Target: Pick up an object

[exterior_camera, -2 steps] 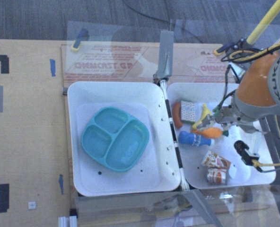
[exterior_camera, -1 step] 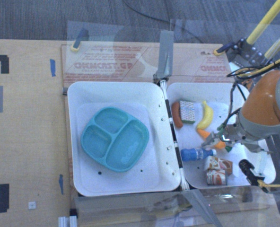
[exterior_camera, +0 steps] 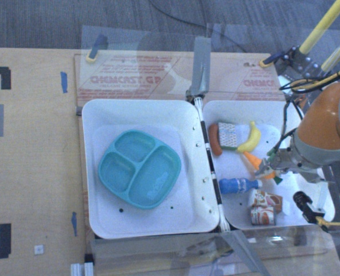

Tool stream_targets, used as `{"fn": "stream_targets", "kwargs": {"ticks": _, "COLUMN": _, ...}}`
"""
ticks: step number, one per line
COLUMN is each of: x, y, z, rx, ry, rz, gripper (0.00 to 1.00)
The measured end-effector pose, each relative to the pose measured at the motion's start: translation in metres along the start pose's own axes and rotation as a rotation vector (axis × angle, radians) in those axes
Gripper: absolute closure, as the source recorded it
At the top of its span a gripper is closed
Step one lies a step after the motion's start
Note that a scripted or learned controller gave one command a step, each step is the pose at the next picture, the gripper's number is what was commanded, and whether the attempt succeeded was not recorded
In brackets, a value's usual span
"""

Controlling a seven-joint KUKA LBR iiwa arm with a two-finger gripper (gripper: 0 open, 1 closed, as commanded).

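The camera view looks down on two shallow white plastic bins side by side. The left bin (exterior_camera: 95, 119) holds a teal three-compartment plastic plate (exterior_camera: 139, 168) near its centre. In the right bin (exterior_camera: 239, 109), the toys cluster: a brown sausage-shaped toy (exterior_camera: 215, 139) at ten o'clock, a small grey-and-white printed packet (exterior_camera: 227, 135) just beside it, a yellow plastic banana (exterior_camera: 250, 138) touching the packet's right side, an orange carrot-like piece (exterior_camera: 251, 160) near the middle, a blue plastic bottle (exterior_camera: 236, 185) lying on its side at seven o'clock, and a red-and-white printed carton (exterior_camera: 264, 207) at six o'clock.

The grey two-finger gripper (exterior_camera: 269, 170) sits low over the bin's centre, at the carrot-like piece's three o'clock end, under the arm's orange band. Whether it is spread or closed cannot be told, as the wrist hides it. Nothing is visibly lifted; every toy appears to lie on the bin floor, so I judge the pick not yet done, with grasp and lift remaining.

The bins rest on a pale wooden bench (exterior_camera: 32, 171) marked with blue and black tape; grey carpet lies at twelve o'clock.
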State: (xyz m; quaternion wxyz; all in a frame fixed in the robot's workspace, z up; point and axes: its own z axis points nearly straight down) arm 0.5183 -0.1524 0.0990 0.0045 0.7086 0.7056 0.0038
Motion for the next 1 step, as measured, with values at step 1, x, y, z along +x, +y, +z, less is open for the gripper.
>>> {"fn": "stream_targets", "kwargs": {"ticks": 1, "x": 0.0589, "y": 0.0163, "z": -0.0996, "rx": 0.012, "ry": -0.001, "rz": 0.256, "gripper": 1.0}}
